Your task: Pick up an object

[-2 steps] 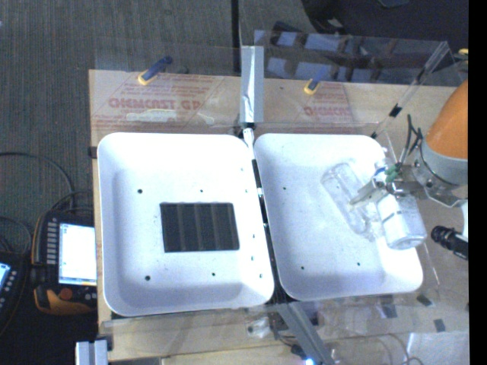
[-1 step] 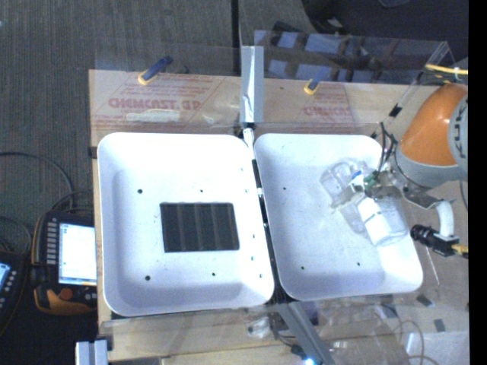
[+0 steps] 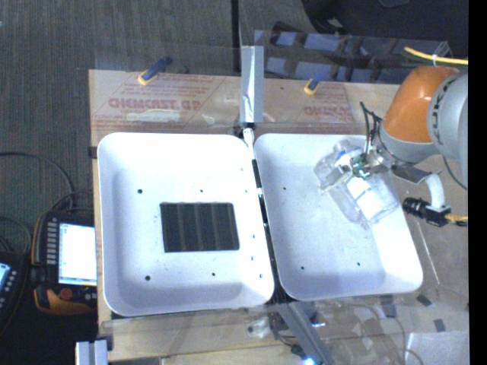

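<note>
Looking into the right bin, you see one clear plastic object near its far right corner, with the gripper over it; whether anything is held, you cannot tell. Left of that bin, one more bin holds one dark ridged panel.

White bins; dark ribbed mat; orange-banded grey arm.
</note>
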Tool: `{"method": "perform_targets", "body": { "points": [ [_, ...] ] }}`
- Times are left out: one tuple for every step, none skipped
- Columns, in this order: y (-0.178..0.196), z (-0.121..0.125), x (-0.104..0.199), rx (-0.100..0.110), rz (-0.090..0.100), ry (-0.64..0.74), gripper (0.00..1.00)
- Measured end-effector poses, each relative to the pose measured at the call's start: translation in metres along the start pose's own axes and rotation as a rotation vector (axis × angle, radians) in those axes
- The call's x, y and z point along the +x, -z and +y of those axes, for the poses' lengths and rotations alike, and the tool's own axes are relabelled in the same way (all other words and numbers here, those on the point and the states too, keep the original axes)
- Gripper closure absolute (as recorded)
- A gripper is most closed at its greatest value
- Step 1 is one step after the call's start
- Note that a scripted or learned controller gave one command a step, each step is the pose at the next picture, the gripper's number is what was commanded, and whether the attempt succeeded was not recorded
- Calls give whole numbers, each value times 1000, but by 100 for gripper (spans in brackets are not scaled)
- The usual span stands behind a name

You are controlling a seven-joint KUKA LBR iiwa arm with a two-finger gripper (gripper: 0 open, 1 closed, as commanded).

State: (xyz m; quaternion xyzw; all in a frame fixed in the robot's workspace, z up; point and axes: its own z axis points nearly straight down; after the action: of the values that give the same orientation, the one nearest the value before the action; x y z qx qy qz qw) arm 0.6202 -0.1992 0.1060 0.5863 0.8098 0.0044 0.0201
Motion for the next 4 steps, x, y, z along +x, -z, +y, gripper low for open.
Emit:
{"method": "perform_targets", "body": {
  "points": [
    [-3,41,-34,39,46,21,0],
    [-2,43,-28,37,28,37,0],
    [-1,2,-22,-3,12,79,0],
    [-3,43,-36,35,43,133,0]
  ]
}}
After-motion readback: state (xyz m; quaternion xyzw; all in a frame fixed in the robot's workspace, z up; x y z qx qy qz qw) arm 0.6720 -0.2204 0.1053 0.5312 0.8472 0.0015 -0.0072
